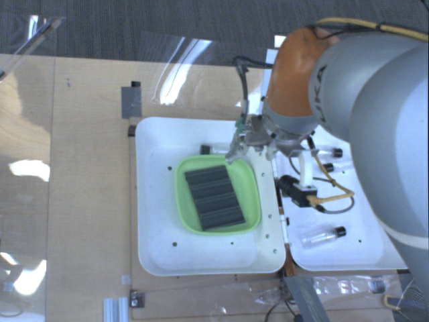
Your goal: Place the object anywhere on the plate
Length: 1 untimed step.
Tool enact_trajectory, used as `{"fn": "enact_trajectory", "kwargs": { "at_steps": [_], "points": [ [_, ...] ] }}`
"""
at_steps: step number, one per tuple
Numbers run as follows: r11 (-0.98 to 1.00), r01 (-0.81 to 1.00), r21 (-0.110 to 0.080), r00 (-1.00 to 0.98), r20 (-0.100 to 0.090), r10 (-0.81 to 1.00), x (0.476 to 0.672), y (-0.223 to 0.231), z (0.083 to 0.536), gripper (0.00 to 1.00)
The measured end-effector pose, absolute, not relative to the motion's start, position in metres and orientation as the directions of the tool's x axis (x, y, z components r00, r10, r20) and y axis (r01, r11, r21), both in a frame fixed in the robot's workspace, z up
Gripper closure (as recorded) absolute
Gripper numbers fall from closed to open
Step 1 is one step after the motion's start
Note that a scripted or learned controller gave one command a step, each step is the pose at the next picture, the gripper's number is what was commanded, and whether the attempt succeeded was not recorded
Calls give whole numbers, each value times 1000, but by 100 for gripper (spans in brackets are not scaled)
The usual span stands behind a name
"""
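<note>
Arm (375, 113): grey bulk with an orange band, right of frame, reaching over the right bin (362, 247) toward centre.
Gripper (236, 151): tip at the upper-right rim of the green plate (251, 180), apart from the block; spread or pinched, I cannot tell from this angle.
Dark ribbed block (214, 196): flat and slanted, mid-plate, fully inside the rim.
Left bin (154, 200): carries the plate, centre frame.
Judgement: placement looks done; the gripper's position at the rim suits a clean exit.
Clear capped vial (322, 235): lower right, lying well clear.
</note>
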State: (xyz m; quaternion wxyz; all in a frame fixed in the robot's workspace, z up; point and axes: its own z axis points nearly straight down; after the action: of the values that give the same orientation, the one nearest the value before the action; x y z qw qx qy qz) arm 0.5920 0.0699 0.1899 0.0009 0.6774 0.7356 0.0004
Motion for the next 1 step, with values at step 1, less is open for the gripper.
{"fn": "enact_trajectory", "kwargs": {
  "at_steps": [1],
  "points": [
    [51,999,0,-51,0,999,616,117,155,0]
  ]
}}
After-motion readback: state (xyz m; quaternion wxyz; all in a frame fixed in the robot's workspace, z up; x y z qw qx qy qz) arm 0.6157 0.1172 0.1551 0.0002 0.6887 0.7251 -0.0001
